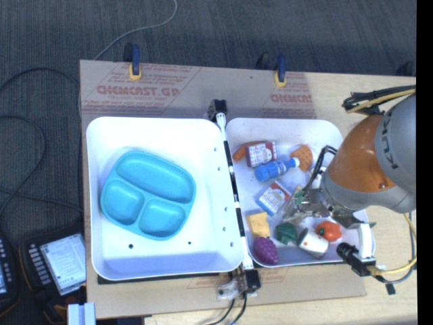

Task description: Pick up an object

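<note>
Near edge: you have a black handheld unit with a pale screen (57,264) lying on the dark carpet at the lower left, beside the worktop (385,296).
Left bin: the shallow white bin on the left (108,131) carries a blue three-compartment plastic tray (147,193); nothing else lies in it.
Right bin, near side: in the shallow white bin on the right (284,122) you see a purple bunch of toy grapes (266,250), a yellow wedge (258,223), a dark green toy (287,233), a white block (314,245) and an orange-red round toy (329,231).
End effector: it sits low in the right bin at about (302,205), among those pieces and next to a small red-and-white packet (272,198); you cannot tell whether it is spread, pressed together or pinching anything.
Right bin, far side: a blue-and-white bottle (275,168), a red-labelled can (260,153) and an orange toy (304,156).
Progress: by your view no object is lifted clear; every candidate rests in the right bin. The grasp and lift are left, as far as you can judge.
Writing: the cardboard under the bins reads "CHEMCAST GP" (139,91) in red, repeated in part at the far right; package labels are too small to read.
</note>
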`<state>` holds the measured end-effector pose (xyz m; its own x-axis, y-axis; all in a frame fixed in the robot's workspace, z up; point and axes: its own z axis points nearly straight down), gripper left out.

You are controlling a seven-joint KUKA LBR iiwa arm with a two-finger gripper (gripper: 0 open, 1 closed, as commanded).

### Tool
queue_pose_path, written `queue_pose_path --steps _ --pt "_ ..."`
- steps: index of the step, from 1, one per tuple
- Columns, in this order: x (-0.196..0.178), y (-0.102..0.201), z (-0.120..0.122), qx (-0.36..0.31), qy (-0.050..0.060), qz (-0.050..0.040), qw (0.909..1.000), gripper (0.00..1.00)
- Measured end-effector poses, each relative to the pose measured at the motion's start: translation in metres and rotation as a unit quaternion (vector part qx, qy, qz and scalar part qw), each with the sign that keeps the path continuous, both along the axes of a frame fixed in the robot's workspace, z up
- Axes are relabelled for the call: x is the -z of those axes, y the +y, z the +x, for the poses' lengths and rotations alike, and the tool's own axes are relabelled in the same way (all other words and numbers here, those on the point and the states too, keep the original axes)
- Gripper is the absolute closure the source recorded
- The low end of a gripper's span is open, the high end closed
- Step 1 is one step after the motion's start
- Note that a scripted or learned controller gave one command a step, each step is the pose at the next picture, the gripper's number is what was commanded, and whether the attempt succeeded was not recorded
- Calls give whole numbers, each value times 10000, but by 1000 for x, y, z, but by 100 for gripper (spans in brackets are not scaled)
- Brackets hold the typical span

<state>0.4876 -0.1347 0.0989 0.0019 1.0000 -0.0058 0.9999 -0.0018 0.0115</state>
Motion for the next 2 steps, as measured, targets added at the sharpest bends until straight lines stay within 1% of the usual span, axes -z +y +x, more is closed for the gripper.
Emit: queue_pose_path --steps 1,2 --pt "0 0 0 1 1 0 10000 0" --pt "-9 0 0 0 0 -2 10000 100"
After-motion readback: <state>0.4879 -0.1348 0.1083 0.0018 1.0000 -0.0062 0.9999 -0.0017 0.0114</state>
